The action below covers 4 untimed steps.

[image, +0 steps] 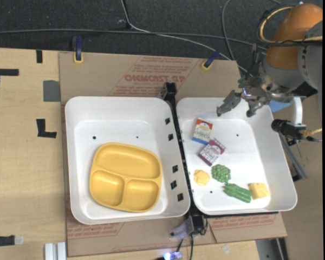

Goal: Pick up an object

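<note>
The right bin point(271, 140) holds several small items: a red and white packet point(202, 130), a purple packet point(211, 151), a yellow lump point(201, 177), a green broccoli-like piece point(221, 173), a green pickle-like piece point(237, 192) and a yellow cheese block point(258, 190). My gripper point(239, 106) hangs over the bin's far edge, up and to the right of the red and white packet. Its two grey fingers stand spread apart with nothing between them.
The left bin point(76, 118) holds a yellow sectioned plate point(125, 176). A black divider point(176, 140) runs between the bins. Cables cross the dark back wall, and clamps point(77, 56) pin the cardboard sheet under the bins.
</note>
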{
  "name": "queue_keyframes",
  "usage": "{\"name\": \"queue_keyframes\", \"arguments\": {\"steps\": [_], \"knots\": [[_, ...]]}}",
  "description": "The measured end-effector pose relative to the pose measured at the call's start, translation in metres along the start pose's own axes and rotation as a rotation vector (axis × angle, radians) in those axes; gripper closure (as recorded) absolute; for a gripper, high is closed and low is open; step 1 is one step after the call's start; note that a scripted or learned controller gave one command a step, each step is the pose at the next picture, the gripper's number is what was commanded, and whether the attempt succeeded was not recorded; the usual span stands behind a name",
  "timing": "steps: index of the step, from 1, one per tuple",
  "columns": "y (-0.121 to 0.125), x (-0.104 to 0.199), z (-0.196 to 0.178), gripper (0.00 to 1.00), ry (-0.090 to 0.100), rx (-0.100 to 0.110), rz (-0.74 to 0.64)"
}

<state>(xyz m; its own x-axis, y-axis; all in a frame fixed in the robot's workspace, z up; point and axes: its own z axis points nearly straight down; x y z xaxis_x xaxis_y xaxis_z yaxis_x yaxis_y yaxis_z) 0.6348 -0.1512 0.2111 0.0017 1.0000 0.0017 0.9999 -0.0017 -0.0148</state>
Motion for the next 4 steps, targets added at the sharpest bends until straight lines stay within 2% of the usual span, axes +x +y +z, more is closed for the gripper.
{"name": "queue_keyframes", "arguments": {"steps": [1,3,4], "knots": [[0.003,0.0,-0.008,0.0,-0.002,-0.013,-0.003],[0.017,0.002,0.108,0.0,-0.003,-0.009,-0.004],[0.019,0.002,0.122,0.0,-0.003,-0.016,-0.004]]}}
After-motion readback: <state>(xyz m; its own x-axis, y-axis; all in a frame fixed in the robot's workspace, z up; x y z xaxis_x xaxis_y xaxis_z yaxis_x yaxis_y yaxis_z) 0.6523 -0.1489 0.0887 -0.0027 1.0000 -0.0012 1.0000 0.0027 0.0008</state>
